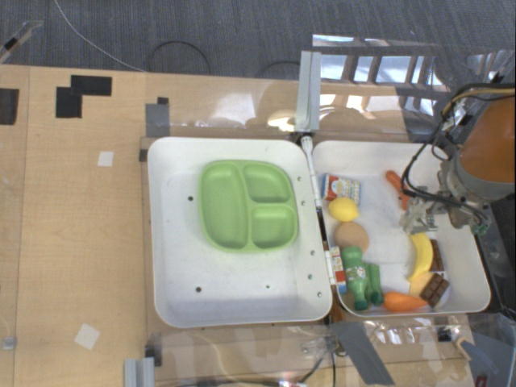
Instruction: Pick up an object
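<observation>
Banana (421, 258) is lying in the right bin (472, 252), near its right edge, with its length running from the middle of the bin toward the near right corner. The gripper (421, 216) is hanging just above the far end of the banana, and nothing is showing in its grasp. Whether it is open or closed, I cannot tell, because from this angle its metal parts are blending together. The arm (488, 147) is reaching in over the right edge of this bin, with black cables looping around the wrist.

Other things are sharing the same bin. A small carton (342, 188) is lying near the far left corner, and a lemon (344, 210) is sitting just beside it on the near side. A brown round fruit (351, 236) is resting just below the lemon, along the left edge. Two green bottles (363, 279) are lying side by side toward the near left corner. An orange carrot (403, 301) is lying along the near edge, and a chocolate bar (435, 289) is leaning between the carrot and the near tip of the banana. A small orange-red piece (393, 182) is lying toward the far edge, close to the gripper; I cannot tell what it is.

In the left bin (165, 240), a green divided plate (248, 205) is lying flat, somewhat toward the far edge.
</observation>
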Robot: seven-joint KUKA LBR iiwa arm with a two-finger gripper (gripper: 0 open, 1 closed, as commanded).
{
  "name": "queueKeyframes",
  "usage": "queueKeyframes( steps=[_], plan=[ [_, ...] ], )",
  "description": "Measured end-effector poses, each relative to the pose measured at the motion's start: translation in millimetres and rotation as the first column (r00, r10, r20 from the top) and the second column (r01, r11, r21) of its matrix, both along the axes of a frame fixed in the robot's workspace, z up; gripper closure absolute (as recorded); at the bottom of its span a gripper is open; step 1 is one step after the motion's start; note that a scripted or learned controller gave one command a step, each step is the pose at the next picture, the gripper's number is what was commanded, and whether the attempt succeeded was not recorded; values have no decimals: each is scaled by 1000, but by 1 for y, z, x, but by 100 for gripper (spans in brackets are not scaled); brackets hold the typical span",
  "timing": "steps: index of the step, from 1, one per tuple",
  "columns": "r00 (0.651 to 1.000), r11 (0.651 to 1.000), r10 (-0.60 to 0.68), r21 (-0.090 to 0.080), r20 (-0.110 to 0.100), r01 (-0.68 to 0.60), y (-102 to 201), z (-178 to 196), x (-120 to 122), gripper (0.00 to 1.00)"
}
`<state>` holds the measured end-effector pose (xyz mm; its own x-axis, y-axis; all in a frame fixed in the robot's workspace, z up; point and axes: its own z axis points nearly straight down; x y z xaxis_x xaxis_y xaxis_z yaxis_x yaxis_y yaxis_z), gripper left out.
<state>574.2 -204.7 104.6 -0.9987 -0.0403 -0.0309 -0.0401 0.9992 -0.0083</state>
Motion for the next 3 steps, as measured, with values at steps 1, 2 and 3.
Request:
queueKeyframes(
  steps=[1, 2, 3],
  plan=[
    [1000, 1000, 1, 0, -1, -1, 0, -1, 0, 0],
    [998, 998, -62, 5, -18, 62, 0, -15, -13, 0],
    [998, 998, -55, 2, 0, 55, 1, 0, -7, 100]
  ],
)
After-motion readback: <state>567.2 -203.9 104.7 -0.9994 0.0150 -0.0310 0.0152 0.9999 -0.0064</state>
